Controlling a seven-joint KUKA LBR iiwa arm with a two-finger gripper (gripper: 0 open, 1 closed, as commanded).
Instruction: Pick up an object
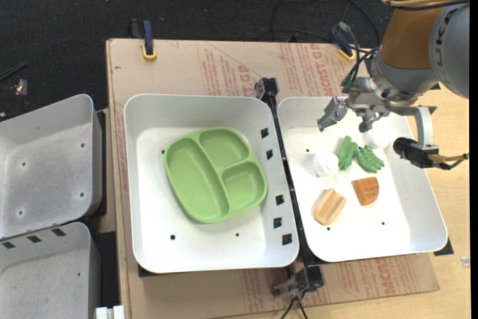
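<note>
Camera view: two white bins side by side on a brown board.
Gripper (349, 118): fingers spread apart, nothing between them, above the back wall of the right bin (426, 231).
Green toys (358, 155): two, touching, just below the fingers; long axes run 12 to 6 o'clock.
Waffle piece (366, 190): at 6 o'clock of the toys.
Bread roll (328, 206): long axis 1 to 7 o'clock.
White lump (324, 163): at 9 o'clock of the toys.
Open room: front strip of the right bin is bare.
Left bin (142, 235): green divided plate (215, 173) centred, clear margin all round.
Writing: red print on the board (224, 71), too small to be read.

I make out red "SCOTCO"-like print, upside down, on the cardboard sheet (224, 71); the rest stays unreadable
</note>
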